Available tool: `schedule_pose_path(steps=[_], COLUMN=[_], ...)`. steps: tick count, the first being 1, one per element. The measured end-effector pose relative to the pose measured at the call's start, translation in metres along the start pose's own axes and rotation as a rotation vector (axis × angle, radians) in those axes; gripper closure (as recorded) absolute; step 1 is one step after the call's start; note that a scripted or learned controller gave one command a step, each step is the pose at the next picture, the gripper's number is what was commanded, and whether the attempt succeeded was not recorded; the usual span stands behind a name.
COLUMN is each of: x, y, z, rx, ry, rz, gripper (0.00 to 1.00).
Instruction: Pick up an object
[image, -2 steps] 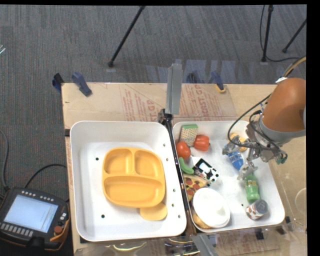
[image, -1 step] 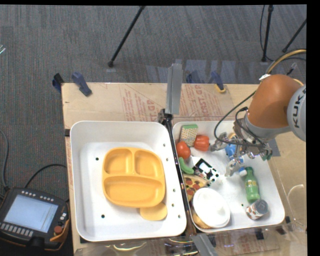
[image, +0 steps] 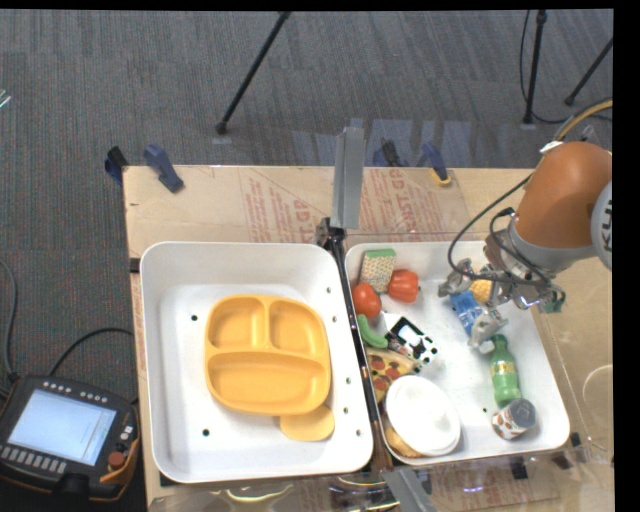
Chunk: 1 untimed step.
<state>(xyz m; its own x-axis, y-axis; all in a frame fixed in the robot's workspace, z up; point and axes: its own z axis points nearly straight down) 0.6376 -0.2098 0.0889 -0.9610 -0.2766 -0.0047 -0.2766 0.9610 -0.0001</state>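
My gripper (image: 484, 312) hangs low over the right part of the right bin (image: 545, 345), under the orange wrist band. A blue object (image: 464, 309) lies right against its left side, and a small yellow piece (image: 482, 290) shows just behind it. I cannot tell whether either one is held. Just below the gripper lies a green bottle (image: 503, 372), with a small can (image: 512, 418) at the bin's near right corner.
The right bin also holds a white bowl (image: 423, 413), a pizza slice (image: 383, 372), a black-and-white toy (image: 413, 340), a red tomato (image: 366, 300), a red pepper (image: 403, 285) and a patterned cube (image: 378, 268). The left bin (image: 170, 300) holds a yellow divided plate (image: 268, 355).
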Motion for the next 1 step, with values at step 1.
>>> schedule_pose_path(steps=[1], x=[-0.009], y=[0.0294], z=[0.0011], rx=[-0.002], ry=[0.002], rz=[-0.082], gripper=[0.0])
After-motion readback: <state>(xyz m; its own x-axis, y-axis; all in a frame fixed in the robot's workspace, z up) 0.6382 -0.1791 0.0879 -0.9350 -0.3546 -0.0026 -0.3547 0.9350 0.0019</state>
